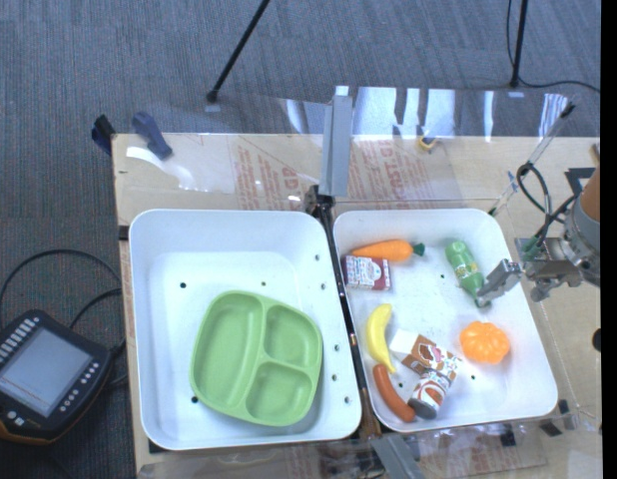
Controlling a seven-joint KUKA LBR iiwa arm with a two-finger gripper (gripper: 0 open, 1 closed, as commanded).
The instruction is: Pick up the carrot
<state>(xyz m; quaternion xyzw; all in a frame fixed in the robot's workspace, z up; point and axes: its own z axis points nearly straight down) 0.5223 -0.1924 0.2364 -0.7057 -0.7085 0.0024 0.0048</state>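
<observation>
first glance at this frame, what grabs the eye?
The big light-green divided tray lying alone in the left bin stands out most. Next is the bright clutter in the right bin: the carrot near its far edge, a banana in the middle, and an orange pumpkin-like toy toward the right. The end effector sits at that bin's right rim beside a green bottle.

A pale plywood bench [219,173] under a clear plastic sheet carries 2 shallow white plastic bins side by side, touching at the middle; the left bin [169,242] and the right bin [533,367]; a strip of white tape [149,156] lies near its far left corner.
</observation>
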